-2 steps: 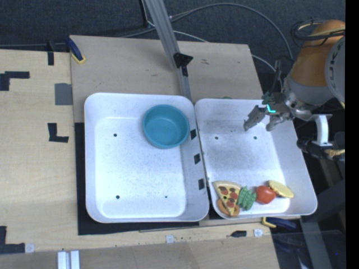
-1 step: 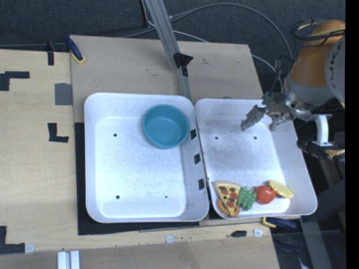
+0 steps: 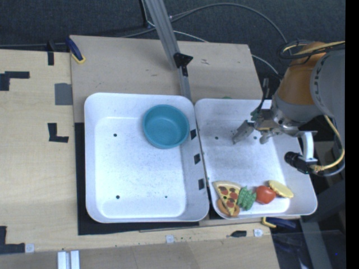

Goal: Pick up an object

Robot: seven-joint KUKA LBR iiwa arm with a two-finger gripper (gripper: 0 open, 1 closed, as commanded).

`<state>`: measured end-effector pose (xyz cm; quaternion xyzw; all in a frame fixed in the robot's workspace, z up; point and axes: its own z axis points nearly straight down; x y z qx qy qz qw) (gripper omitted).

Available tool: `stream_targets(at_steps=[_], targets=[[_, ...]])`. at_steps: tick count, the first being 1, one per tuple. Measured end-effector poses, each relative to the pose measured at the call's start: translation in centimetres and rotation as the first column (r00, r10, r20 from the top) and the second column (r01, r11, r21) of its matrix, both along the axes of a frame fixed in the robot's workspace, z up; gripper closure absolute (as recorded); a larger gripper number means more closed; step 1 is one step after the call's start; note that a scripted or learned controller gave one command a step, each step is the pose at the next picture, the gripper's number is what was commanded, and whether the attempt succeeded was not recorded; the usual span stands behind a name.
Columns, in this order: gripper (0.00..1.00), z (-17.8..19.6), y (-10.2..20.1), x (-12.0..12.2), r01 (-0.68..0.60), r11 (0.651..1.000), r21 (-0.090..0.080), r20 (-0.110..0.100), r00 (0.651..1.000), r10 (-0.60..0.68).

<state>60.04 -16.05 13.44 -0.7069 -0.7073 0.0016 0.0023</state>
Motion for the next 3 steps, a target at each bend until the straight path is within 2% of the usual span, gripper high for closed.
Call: stream_targets(at_steps=[1,2,3], targets=[[0.00,-4.6,0.0,0.0,0.000,1.000,-0.001,0.006,1.000,0.000],[1.00,-3.4,0.0,0.1,0.000,1.000,-0.003,0.008,1.000,0.000],[1.00,2.8,-0.3,0.4,0.000,1.000,-0.002,0.010,1.000,0.000]])
